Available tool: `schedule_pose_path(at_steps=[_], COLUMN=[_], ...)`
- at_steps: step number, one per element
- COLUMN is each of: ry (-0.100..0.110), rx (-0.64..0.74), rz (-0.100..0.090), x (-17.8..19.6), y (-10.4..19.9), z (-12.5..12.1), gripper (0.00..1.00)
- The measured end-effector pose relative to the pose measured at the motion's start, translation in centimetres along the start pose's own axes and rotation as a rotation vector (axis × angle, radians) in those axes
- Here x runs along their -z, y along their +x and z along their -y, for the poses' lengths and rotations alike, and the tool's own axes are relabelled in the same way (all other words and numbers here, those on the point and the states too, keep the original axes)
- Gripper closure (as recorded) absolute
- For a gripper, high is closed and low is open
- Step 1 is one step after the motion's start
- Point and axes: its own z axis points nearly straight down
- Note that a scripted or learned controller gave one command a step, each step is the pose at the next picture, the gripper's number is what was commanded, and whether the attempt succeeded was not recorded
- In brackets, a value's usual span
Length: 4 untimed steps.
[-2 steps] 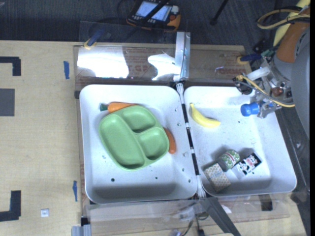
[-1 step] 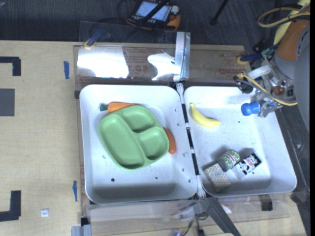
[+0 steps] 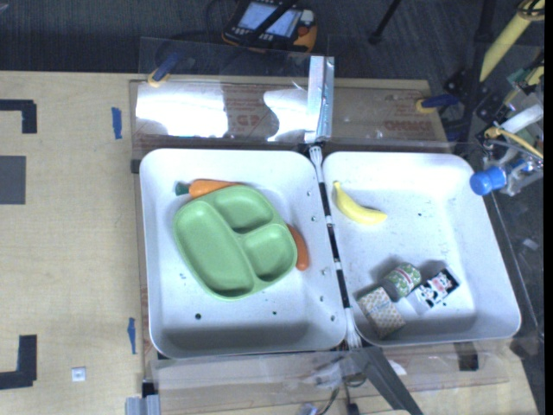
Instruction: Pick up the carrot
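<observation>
Bench point(image 3: 69, 232) on the left is showing pale wood w/ black corner marks and bits of blue tape; nothing readable there. Left bin point(image 3: 225, 327) is sitting just right of that, white, shallow, its bare floor lying open along the near edge. A green divided plate point(image 3: 233, 240) is lying tilted across the bin's middle, three compartments, no food in them. The carrot point(image 3: 212, 188) is poking out from under the plate's top-left rim, orange w/ a dark green stub at its left end, resting near the bin's far wall. Another orange piece point(image 3: 301, 249) is showing at the plate's right rim, close to the divider; can't tell if it's part of the same carrot or a second one.

Right bin point(image 3: 484, 258) is touching the left one along a shared edge. A banana point(image 3: 359, 207) is lying in its upper-left area, well apart from the rest. Near the front, three small items are clustering, touching or nearly so: a patterned packet point(image 3: 381, 309), a green-printed can point(image 3: 401, 279), and a black-and-white carton point(image 3: 435, 289); print too small to read. Middle and far-right floor are lying open.

Behind the bins a clear panel point(image 3: 225, 102) is glaring w/ reflections; a handheld screen device point(image 3: 268, 24) is resting on dark carpet beyond. At far right, hardware w/ a blue knob point(image 3: 486, 181) is hanging over the bin's rim; gripper state: can't tell.
</observation>
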Motion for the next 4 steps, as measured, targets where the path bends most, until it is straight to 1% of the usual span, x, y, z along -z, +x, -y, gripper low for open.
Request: schedule_pose_path(at_steps=[1,2,3,4], ry=[0.004,0.001,0.004,0.006], rx=[0.017,0.270,-0.018,-0.146], rz=[0.002,-0.001,-0.008,-0.014], x=[-3.2,-9.5,-10.2,-11.9], y=[-2.6,2.2,2.2,4.5], z=[1.1,0.1,0.5,-0.5], gripper=[1.00,1.00,1.00,1.00])
